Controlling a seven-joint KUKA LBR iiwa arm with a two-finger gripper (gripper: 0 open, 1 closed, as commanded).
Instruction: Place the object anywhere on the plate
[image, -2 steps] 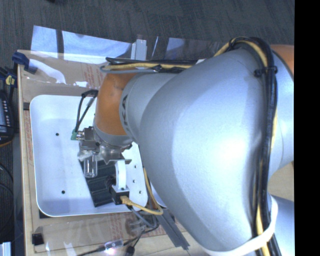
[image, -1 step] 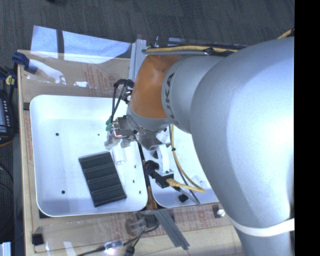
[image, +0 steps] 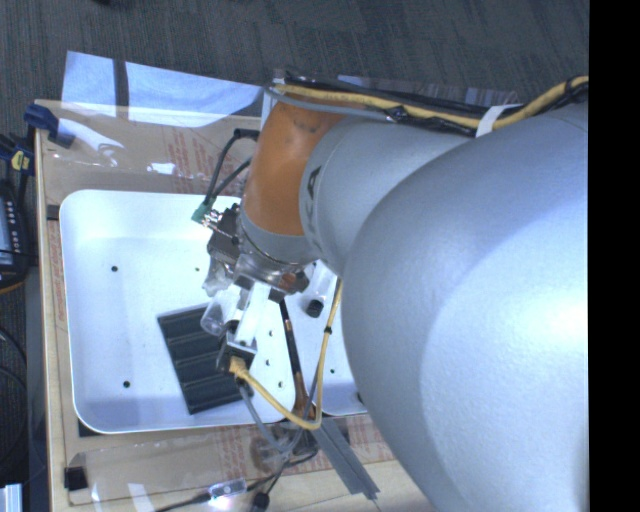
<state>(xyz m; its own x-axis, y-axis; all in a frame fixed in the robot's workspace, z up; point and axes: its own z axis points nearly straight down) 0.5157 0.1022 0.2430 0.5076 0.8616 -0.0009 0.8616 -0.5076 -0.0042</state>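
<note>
The object (image: 200, 360), a flat dark slab with ridged, slatted bands across its face, is seen lying in the bin (image: 90, 300), toward the near wall. The gripper (image: 228, 335) is seen right over the slab's right edge; whether anything is held cannot be told, its tip being hidden by the white bracket and cables. The bin, smooth white plastic with rounded corners, is dotted with small dark holes. Above the gripper, the arm (image: 450, 300) is seen as a broad grey matte shell with an orange band (image: 285, 170). Yellow cable (image: 330, 340) is looped beside the gripper.
</note>
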